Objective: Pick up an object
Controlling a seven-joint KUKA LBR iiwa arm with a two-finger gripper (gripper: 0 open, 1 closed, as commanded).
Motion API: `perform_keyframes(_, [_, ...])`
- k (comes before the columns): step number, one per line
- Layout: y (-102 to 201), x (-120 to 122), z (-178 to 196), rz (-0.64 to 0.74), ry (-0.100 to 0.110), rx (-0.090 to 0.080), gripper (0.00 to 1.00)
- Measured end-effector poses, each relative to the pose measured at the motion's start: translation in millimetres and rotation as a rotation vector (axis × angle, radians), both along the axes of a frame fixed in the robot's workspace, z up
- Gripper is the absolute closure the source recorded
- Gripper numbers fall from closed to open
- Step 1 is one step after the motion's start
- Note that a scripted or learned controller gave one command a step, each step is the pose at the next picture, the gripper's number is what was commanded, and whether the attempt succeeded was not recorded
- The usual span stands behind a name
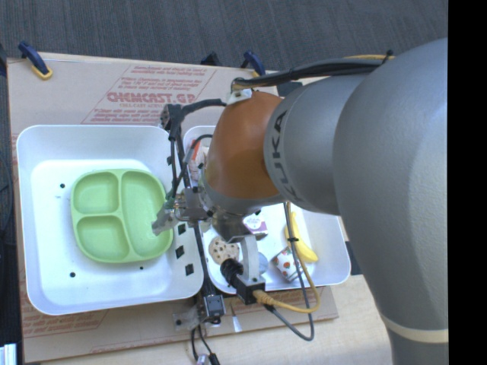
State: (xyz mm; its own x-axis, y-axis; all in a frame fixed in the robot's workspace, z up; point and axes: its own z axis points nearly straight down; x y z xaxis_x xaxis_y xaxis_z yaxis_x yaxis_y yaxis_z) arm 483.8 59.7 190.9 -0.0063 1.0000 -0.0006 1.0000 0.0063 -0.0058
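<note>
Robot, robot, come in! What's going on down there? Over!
Gripper low at green divided plate's right rim, left bin. Nothing seen held. Banana sits in right bin. Arm hides most of that bin.

green plate (pixel 114 217), left bin (pixel 46 139), arm (pixel 319 150)

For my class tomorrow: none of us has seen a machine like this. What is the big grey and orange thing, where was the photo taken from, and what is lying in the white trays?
The big grey shape with the orange band is a robot arm, reaching in from the right. The photo comes from one fixed camera above the bench, looking down at a slant.

Its end effector sits at the right edge of a green divided plate, which lies in the left white bin. Whether it grips anything cannot be told here.

The right white bin is mostly hidden under the arm. A yellow banana and a few small patterned items show in it, too covered to name. Both bins rest on a cardboard sheet with red print.
</note>
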Motion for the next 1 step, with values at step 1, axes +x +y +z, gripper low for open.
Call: perform_keyframes(1, [-0.1,0.4,0.4,0.000,-0.002,0.000,0.00])
